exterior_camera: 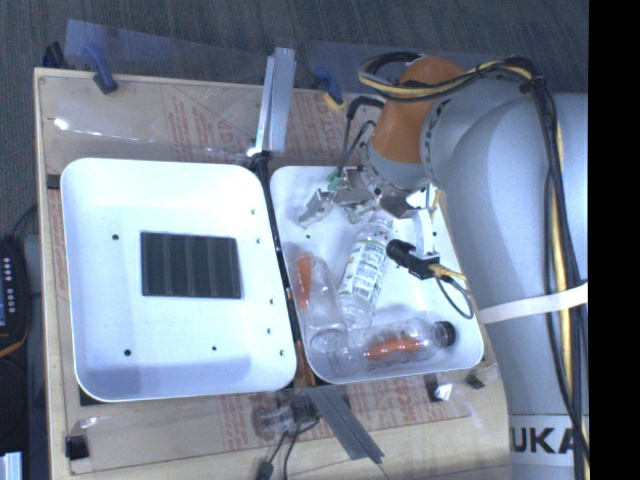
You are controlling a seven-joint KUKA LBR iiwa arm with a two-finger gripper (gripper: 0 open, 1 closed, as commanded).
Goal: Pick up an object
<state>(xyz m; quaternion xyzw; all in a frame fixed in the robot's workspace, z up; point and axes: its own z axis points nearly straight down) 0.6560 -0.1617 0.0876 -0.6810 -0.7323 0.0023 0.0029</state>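
With its jaws spread and empty, the gripper [322,206] hung at the right bin's [455,360] far end above a clear plastic bottle [363,271], probably light, slippery and crushable, best pinched across its labelled middle.

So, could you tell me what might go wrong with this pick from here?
The gripper hovers by the right bin's far corner, away from the bottles. The clear bottle lies against other clear containers, so a grasp may slip or drag its neighbours. The rim might also block a descent.
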